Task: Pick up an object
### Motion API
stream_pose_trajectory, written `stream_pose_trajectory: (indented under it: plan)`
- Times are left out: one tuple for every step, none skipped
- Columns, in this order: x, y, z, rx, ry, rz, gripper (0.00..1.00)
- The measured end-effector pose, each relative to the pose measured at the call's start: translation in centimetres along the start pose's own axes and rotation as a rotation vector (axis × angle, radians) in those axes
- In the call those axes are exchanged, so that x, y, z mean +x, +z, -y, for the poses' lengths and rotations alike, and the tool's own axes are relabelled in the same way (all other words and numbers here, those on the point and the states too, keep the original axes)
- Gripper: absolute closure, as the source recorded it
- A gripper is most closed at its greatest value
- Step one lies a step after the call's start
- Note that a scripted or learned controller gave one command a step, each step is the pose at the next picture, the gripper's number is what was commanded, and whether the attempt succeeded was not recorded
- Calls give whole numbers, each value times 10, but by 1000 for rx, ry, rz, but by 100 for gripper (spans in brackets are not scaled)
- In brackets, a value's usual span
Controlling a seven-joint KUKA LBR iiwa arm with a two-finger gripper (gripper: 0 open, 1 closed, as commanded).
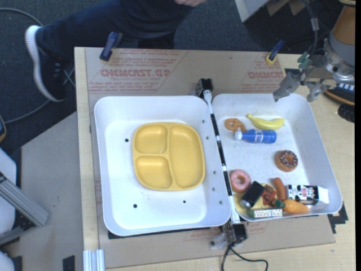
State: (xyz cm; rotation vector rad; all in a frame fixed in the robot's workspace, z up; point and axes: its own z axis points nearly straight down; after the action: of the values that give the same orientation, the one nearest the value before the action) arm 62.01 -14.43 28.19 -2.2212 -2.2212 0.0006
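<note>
Surface (163,66): two bins side by side. Left bin (113,151): divided plate (168,156) at centre. Right bin (316,151): banana (265,121) at the back, pretzel (234,125) to its left, bottle (256,135) just before both; doughnut (286,160) mid-right; second doughnut (240,180) front-left; a heap of small items (276,199) along the front edge.

The arm (344,35) is grey and rounded, with an orange band above the wrist and a pale ring beneath it. Its pincer (299,89) is dull grey metal with angular fingers (284,89), small greenish fittings, and thin dark cables above.
</note>
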Motion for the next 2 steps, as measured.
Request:
stream_pose_trajectory:
  plan:
    - [25,113,-33,3,-1,-1,0]
    - [27,198,-8,2,1,-1,0]
